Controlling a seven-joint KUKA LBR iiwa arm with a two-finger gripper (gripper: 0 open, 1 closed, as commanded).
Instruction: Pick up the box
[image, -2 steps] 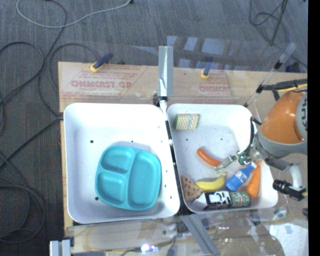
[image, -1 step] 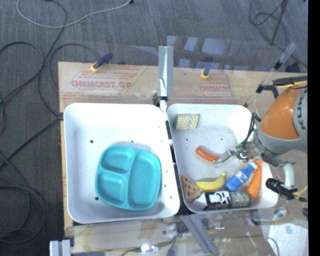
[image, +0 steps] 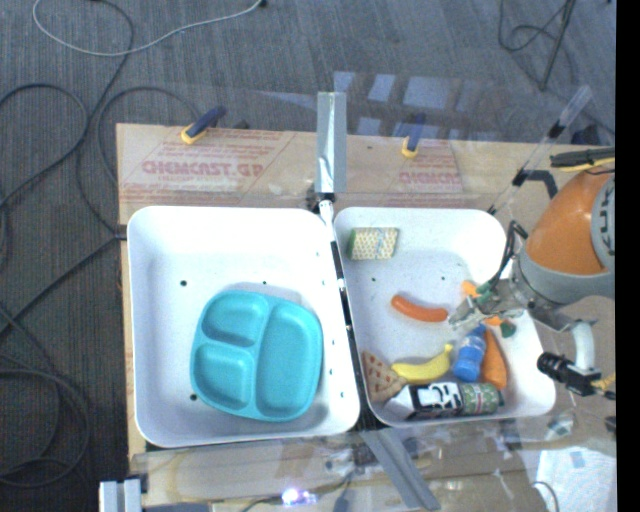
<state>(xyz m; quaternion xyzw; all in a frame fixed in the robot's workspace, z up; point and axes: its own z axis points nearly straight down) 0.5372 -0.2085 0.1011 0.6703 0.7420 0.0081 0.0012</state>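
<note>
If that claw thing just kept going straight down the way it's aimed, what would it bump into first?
Probably the blue bottle beside the carrot; the gripper hangs just above them, though depth is hard to judge.

Grey arm (image: 575, 250) enters from right, orange band visible; gripper (image: 487, 303) low, pointing left.

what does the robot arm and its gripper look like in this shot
The arm is bulky and rounded, with a large orange band and pale grey casing beside it at the right edge. A thin dark cable loops by its wrist. The gripper is a small metallic assembly with greenish and orange bits near its tip. A black fitting sits below the arm.
</note>
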